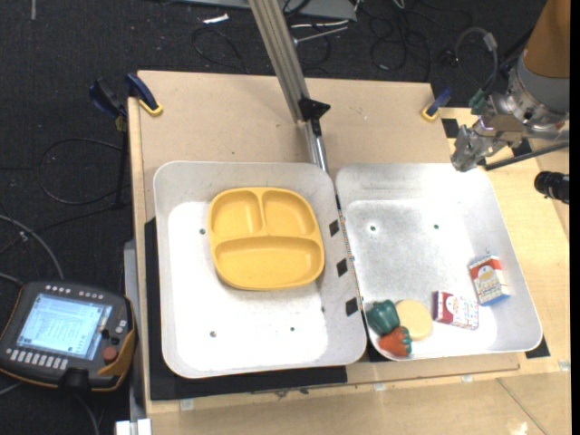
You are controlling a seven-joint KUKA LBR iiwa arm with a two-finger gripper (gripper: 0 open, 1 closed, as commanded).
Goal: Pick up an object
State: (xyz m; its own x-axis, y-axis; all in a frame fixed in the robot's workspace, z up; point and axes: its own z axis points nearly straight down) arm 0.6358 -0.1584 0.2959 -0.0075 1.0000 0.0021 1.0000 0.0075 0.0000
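Note:
The right bin (426, 234) holds a few small items near its front edge: a green and red toy pepper (388, 326), a pale yellow round piece (414, 318), a red and white small box (456, 310) and a small orange and white carton (488, 280). My gripper (466, 152) hangs above the right bin's far right corner, well away from all of them. Nothing shows beneath it.
The left bin (181, 333) bears a yellow divided plate (265, 237). A metal pole (281, 48) slants up from between the bins. A teach pendant (63, 332) lies off the bench at the lower left. Clamps (140, 93) sit at the bench's back corners.

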